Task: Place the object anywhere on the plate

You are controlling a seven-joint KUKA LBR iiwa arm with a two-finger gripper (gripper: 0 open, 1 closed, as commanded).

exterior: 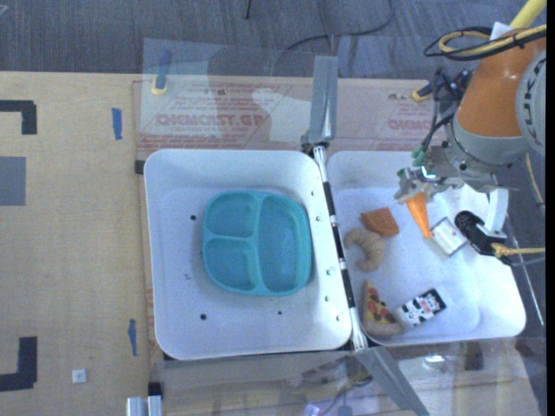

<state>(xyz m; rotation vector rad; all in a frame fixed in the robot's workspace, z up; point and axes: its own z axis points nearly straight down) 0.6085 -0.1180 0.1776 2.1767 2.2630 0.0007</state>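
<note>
My gripper (422,189) hangs over the upper part of the right bin (499,315), with an orange carrot-shaped toy (420,214) angling down from its tip. I cannot tell whether the toy is truly clamped or just lying beneath. Just beside it rest a tan wedge (380,222), a croissant (367,246), a pizza slice (378,310) and a black-and-white block (421,308). The teal plate (257,242), the goal, sits in the left bin (165,258), well apart, so I judge a carry across the divider comes next.
</note>
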